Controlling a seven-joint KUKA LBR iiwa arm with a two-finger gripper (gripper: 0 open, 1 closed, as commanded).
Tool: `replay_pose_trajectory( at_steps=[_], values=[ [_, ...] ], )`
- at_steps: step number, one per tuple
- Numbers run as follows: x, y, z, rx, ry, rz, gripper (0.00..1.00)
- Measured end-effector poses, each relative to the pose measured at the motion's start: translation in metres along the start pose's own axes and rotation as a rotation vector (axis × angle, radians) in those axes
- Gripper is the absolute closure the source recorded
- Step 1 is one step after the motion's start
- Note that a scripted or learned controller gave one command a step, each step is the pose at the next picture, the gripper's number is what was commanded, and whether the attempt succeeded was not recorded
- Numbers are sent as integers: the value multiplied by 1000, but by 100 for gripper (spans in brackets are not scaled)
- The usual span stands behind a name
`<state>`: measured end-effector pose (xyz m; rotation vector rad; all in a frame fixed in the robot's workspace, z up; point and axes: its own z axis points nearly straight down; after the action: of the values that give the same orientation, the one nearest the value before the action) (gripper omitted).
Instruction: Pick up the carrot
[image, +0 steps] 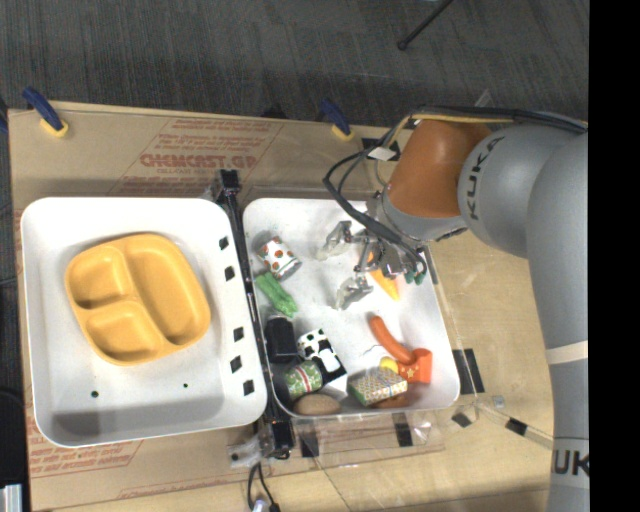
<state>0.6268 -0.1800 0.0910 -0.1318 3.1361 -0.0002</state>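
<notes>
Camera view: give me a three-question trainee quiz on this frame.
1. True or false: the yellow divided plastic tray shares a bin with the long orange carrot.
2. The two-finger gripper is over: A the left white bin; B the right white bin; C the cardboard.
3. Fill in: in the picture, the carrot lies ____ the gripper.
Key: 1 false; 2 B; 3 below.

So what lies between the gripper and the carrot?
Bare white bin floor separates the gripper from the carrot in the camera view.
</notes>
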Motion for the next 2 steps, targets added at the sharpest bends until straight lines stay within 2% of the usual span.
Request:
replay_pose_trajectory(
  at_steps=[1,2],
  values=[
    [-3,0,-14,5,-11,-6,100],
    [-6,1,-25,8,-21,-12,100]
  ],
)
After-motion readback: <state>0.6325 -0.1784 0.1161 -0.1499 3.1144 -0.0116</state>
